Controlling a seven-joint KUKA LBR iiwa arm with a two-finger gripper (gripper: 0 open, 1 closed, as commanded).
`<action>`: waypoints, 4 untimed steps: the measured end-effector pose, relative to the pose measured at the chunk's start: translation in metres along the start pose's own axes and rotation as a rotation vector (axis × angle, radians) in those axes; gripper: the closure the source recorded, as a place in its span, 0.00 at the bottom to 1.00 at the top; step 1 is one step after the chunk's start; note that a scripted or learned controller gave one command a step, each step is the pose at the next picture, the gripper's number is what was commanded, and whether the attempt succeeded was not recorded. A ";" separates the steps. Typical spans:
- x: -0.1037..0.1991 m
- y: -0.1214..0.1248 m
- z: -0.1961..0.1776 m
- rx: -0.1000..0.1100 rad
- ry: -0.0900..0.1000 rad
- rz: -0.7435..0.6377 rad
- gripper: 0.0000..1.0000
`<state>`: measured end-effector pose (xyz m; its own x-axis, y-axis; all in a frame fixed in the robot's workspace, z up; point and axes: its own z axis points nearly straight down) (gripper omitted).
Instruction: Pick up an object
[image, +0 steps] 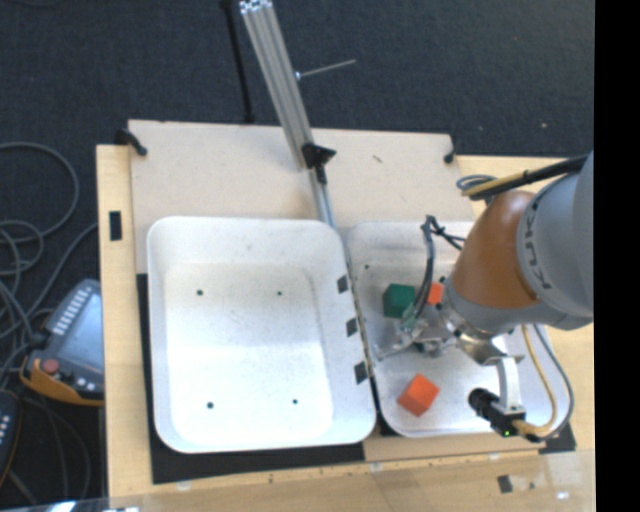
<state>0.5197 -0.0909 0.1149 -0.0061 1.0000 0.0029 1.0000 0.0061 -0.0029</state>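
We look down on a dark carpeted floor (120, 60) surrounding a pale wooden bench (250, 150), whose top shows a lighter board laid over it. A slanted aluminium rail (283, 85) crosses from the top edge down toward the bench, beside a thin black pole (240, 70). Loose grey cables (35, 220) curl over the floor at the left, near what may be a handheld control pendant (70, 340) with orange trim. The light is even and soft.
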 end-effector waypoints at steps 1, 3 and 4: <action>-0.024 -0.033 0.002 -0.001 -0.004 0.009 0.00; -0.034 0.062 0.007 -0.005 -0.006 -0.001 1.00; 0.047 0.087 -0.087 -0.013 -0.001 -0.003 1.00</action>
<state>0.6068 -0.0438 0.2016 -0.0092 1.0000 0.0017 0.9999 0.0092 0.0096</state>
